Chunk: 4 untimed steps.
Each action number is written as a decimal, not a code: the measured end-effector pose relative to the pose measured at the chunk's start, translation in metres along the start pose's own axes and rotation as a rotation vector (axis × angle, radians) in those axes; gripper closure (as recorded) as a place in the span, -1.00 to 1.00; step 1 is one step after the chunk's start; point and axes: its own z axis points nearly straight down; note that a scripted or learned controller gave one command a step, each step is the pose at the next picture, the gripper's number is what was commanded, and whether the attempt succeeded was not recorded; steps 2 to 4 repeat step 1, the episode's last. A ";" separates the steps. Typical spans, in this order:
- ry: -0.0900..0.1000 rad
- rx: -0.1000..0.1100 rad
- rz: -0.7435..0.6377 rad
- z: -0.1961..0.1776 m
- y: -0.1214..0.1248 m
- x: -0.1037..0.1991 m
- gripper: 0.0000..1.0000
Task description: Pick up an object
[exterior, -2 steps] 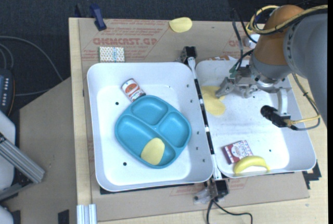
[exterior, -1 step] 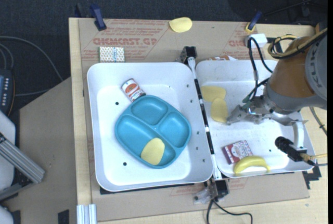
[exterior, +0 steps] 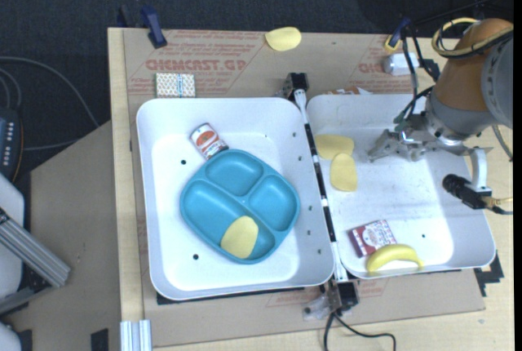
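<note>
- Banana [exterior: 394,258], right bin [exterior: 481,247] at 6 o'clock: light, smooth, curved; likely best gripped mid-body.
- Gripper [exterior: 390,147] at 12 o'clock, fingers apart, nothing held.

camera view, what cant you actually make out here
- Gripper: in the camera view, too small and blurred over the right bin to tell how it stands.
- Small can and red packet: labels too small to read.
- Arm: cut off by the right edge.
</note>
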 end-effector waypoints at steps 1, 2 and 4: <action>0.001 0.001 0.001 -0.045 -0.087 0.000 -1.00; 0.001 0.001 0.001 -0.045 -0.087 0.000 -1.00; 0.001 0.001 0.001 -0.045 -0.087 0.000 -1.00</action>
